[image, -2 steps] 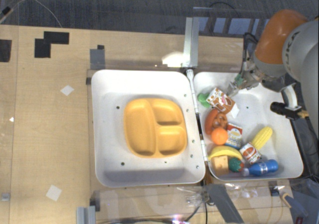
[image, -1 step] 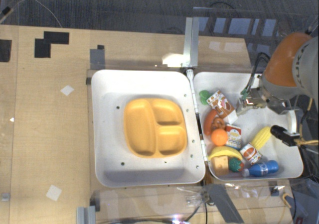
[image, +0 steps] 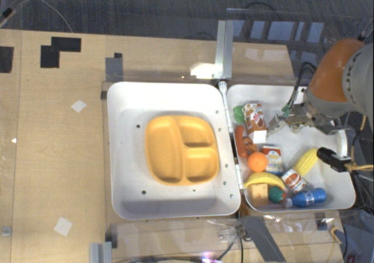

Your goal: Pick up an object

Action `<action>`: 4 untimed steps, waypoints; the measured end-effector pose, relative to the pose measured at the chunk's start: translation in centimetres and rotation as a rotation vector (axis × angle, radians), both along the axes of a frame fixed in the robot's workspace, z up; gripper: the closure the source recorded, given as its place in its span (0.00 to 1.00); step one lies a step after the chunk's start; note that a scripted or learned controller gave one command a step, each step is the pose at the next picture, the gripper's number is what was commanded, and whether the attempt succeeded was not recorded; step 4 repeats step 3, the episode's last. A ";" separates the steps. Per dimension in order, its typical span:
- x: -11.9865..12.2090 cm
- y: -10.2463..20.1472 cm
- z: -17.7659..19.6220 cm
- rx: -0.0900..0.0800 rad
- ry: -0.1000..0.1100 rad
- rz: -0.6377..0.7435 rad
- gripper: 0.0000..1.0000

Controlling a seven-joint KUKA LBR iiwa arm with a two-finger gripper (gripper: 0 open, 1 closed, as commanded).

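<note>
Camera view: we look down at a slant on two white bins side by side, with the grey arm reaching in from the view's right edge.
Gripper: it hangs over the upper part of the right bin, above bare white floor.
Gripper state: we cannot tell how far open it is, nor whether it has hold of anything; no object is plainly seen in it.
Nearest thing: a brown-and-red packet lies just beside the gripper, toward the view's left, apart from it.
Green piece: beyond the packet from the gripper, against the bin's left wall.
Sausage: left of and below the gripper, lying along the same wall.
Orange: below and to the left of the gripper, touching a small carton that sits between it and the can.
Corn cob: below the gripper and slightly to the view's right, tilted, near but clear of it.
Can: almost straight below the gripper, past the corn's lower end.
Banana: farther down and to the left, under the orange.
Blue bottle: farthest below the gripper, lying on its side by the bin's near rim.
Left bin: well apart from the gripper, across the shared wall; we see a yellow divided plate at its middle.
</note>
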State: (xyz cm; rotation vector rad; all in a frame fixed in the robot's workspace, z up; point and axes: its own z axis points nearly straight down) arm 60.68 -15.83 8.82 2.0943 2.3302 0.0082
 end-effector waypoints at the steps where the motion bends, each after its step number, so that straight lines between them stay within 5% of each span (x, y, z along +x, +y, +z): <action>1: 3.4 -1.4 -0.1 0.004 0.003 -0.381 0.00; 2: 2.9 -2.8 -0.2 0.002 0.004 -0.222 0.00; 3: 6.1 -0.6 0.0 -0.005 0.015 0.340 0.00; 4: 6.1 -0.6 0.0 -0.005 0.015 0.340 0.00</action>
